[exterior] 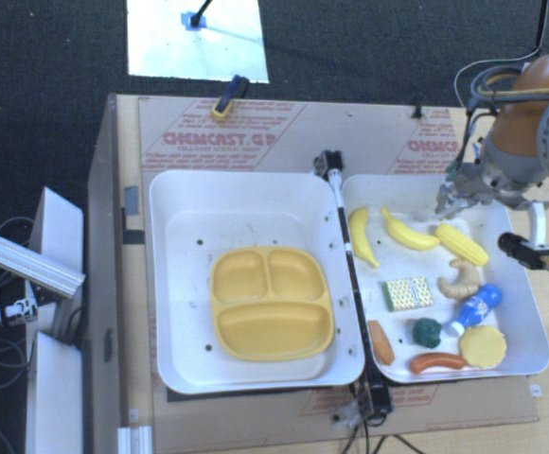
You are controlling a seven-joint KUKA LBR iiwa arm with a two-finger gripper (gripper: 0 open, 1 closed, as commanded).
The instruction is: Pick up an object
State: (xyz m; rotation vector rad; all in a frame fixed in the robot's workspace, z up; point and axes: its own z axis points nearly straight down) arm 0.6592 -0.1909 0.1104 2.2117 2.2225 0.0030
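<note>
I am looking down on the surface (256, 126), a board with red lettering, which is carrying two shallow white bins side by side. The left bin (175, 253) is holding a yellow divided tray (272, 303), which is lying flat toward the bin's near side with its three compartments facing up. The right bin (530, 334) is holding the small things I could go for.

The arm (530, 126) is reaching in from the right, its orange band sitting above the grey wrist, and it is hanging over the far right part of the right bin. The end effector (452, 199) is pointing down just above the bin floor near the far end of the corn cob (463, 243); I cannot tell how far its fingers are parted (they are too small and blurred from here), and I am seeing nothing held between them.

Going down in size among the contents: one banana (361, 236) is lying beside the divider between the bins, a second banana (410, 233) is lying just to its right, and the corn cob is lying just right of that. Nearer to me, a blue and white bottle (473, 309) is lying tilted, touching a round yellow piece (483, 346). A tan ginger-like piece (461, 280) is sitting between the corn and the bottle. A green-and-white checked block (408, 294) is lying near the middle, a red sausage (436, 362) and an orange sausage (380, 341) are lying along the near side, and a small dark green lump (427, 332) is sitting between them.
</note>
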